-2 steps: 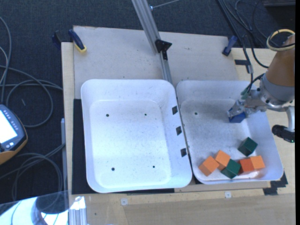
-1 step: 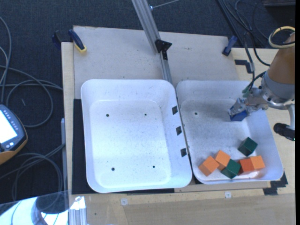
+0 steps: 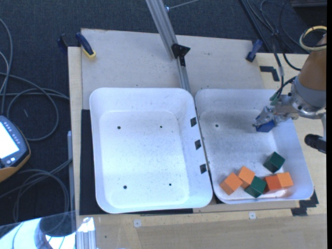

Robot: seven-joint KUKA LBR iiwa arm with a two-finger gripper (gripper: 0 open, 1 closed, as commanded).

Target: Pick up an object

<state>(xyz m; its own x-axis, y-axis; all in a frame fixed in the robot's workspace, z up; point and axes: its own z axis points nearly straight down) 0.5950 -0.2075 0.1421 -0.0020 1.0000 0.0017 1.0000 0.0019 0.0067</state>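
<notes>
We look down on a wooden table (image 3: pixel 129 61) carrying two shallow white bins side by side. The left bin (image 3: pixel 96 139) shows bare white floor. The right bin (image 3: pixel 228 113) holds a cluster of small blocks in its near right corner: an orange block (image 3: pixel 232 182), a second orange block (image 3: pixel 246 175) touching it, a green block (image 3: pixel 255 187) just beside those, another orange block (image 3: pixel 279 181) to the right, and a second green block (image 3: pixel 274 161) a little farther back. The arm (image 3: pixel 314 82) reaches in from the right, over the far right part of the right bin. Its end effector (image 3: pixel 265 122) hangs low there, well apart from the cluster, with something blue at its tip. We cannot tell how it is set.
</notes>
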